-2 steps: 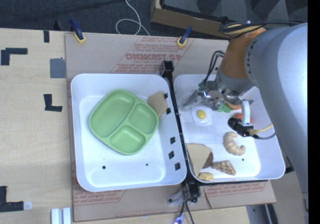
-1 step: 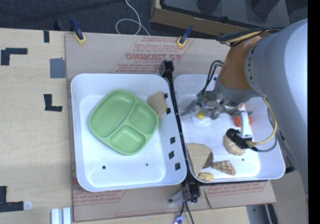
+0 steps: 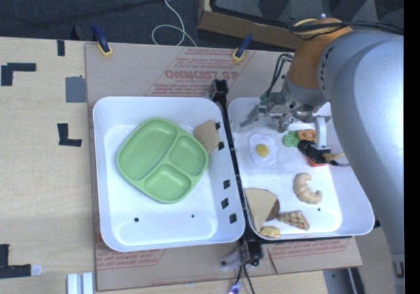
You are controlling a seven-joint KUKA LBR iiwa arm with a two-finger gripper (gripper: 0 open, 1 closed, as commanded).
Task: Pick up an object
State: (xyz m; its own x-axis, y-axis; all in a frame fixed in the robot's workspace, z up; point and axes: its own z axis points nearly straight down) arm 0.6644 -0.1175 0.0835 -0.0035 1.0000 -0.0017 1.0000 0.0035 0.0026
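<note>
Closest to the camera, a small yellowish piece (image 3: 269, 231) lies against the near edge of the right bin (image 3: 354, 217), not far from its near left corner. A toy pizza slice (image 3: 294, 220) sits just beside it, toward the bin's middle. A tan wedge (image 3: 260, 203) rests against the left wall of that bin, just beyond the yellowish piece. A toy croissant (image 3: 307, 188) lies near the middle of the right bin, apart from the pizza slice. Farther back, a toy fried egg (image 3: 262, 150) lies flat near the left wall. A small green piece (image 3: 291, 140) and an orange piece (image 3: 306, 134) sit together toward the far edge. The gripper (image 3: 262, 114) hangs over the far left corner of the right bin, just beyond the egg and apart from it. From this angle I cannot tell whether it is open or closed. The grey arm (image 3: 367, 89) covers the bin's far right corner. In the left bin (image 3: 105, 174), a green divided plate (image 3: 163, 159) lies flat and turned at a slant, closer to the far edge than the near one. A tan flat piece (image 3: 207, 134) sits by the bin's right edge, just beside the plate. Both bins rest on a cardboard sheet (image 3: 164, 69).
</note>
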